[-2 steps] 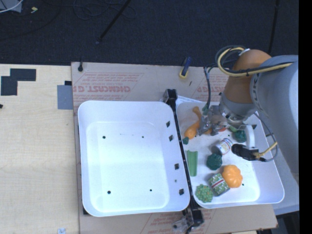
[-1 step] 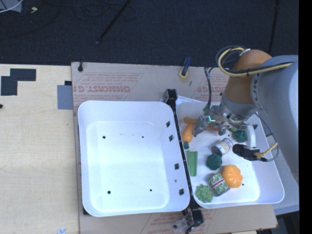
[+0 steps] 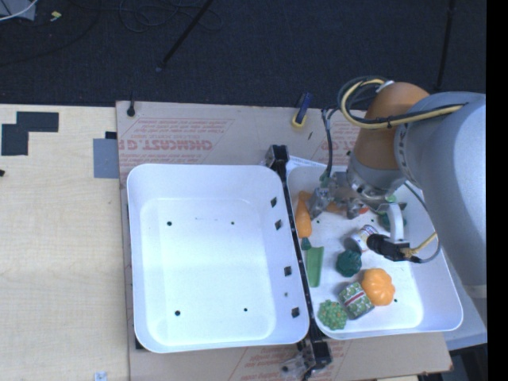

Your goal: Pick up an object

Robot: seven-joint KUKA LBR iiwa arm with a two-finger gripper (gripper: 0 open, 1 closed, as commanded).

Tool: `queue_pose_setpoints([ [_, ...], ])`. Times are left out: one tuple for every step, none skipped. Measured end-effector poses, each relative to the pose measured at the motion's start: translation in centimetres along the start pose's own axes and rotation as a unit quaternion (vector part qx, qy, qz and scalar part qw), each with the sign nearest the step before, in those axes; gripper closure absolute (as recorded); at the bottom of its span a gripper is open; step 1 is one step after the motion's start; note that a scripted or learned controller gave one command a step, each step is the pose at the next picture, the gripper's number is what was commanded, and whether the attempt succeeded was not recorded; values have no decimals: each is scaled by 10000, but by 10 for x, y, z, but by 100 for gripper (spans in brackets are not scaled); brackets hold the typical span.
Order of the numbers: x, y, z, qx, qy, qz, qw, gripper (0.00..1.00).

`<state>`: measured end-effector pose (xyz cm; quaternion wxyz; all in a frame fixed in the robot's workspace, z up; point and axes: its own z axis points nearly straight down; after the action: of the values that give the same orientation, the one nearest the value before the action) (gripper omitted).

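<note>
In the camera view my gripper (image 3: 329, 199) is low in the upper part of the right bin (image 3: 432, 312), just right of an orange carrot-shaped piece (image 3: 302, 217) that lies by the bin's left wall. A small red-orange bit (image 3: 355, 209) shows right under the gripper body. Below it lie a long green piece (image 3: 315, 265), a dark green lump (image 3: 348, 262), an orange round fruit (image 3: 378, 286), a small printed packet (image 3: 355, 300) and a light green bumpy piece (image 3: 333, 315).
The left bin (image 3: 159, 213) sits beside the right one, with a black divider bar (image 3: 292, 244) between them. Both rest on a cardboard sheet (image 3: 198, 137). A blue and yellow clip (image 3: 302, 111) is at the sheet's far edge.
</note>
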<state>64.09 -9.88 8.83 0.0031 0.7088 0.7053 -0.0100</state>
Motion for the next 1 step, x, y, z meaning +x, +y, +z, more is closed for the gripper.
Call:
queue_pose_setpoints([
  [1, 1, -1, -21, 15, 3, 10000, 0],
])
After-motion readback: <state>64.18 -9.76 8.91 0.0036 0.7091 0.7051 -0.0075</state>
